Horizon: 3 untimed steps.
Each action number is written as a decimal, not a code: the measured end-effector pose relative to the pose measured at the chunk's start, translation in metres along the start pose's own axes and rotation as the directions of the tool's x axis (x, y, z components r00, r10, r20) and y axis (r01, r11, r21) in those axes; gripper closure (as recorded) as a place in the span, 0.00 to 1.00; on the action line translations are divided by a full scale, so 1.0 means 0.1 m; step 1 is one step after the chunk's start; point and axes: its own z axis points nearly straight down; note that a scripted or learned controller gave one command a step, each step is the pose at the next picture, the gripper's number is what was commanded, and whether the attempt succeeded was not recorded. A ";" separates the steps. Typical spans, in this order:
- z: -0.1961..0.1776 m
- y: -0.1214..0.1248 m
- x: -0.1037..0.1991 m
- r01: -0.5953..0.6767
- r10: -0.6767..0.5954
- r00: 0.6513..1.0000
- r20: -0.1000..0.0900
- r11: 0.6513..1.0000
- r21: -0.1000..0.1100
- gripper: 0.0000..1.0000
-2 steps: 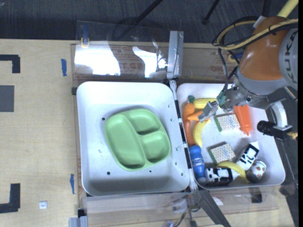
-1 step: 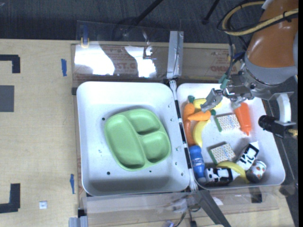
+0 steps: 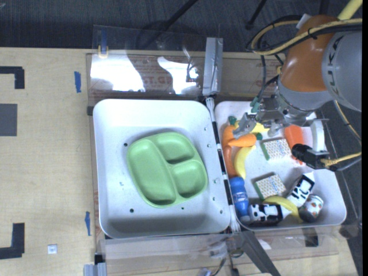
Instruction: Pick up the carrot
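The carrot (image 3: 242, 139) is orange with a green top and lies at the upper left of the right bin (image 3: 338, 195), against the bin's left wall. My gripper (image 3: 256, 121) hangs directly over the carrot's upper end, very close to it or touching it. The wrist hides the contact, so I cannot tell whether the carrot is held.
Around the carrot lie a yellow banana (image 3: 239, 163), a blue bottle (image 3: 238, 195), an orange cup (image 3: 294, 135), two woven squares (image 3: 275, 149), a second banana (image 3: 283, 203) and a cow-patterned toy (image 3: 267, 213). The left bin (image 3: 109, 125) holds a green divided plate (image 3: 167, 168).
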 end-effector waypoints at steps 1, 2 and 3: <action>0.90 0.30 -0.60 0.183 -0.183 0.983 -0.001 0.983 0.000 0.00; 1.02 0.34 -0.71 0.326 -0.326 0.946 0.003 0.945 -0.019 0.00; 1.11 -0.06 -0.64 0.275 -0.274 0.962 0.014 0.961 -0.026 0.00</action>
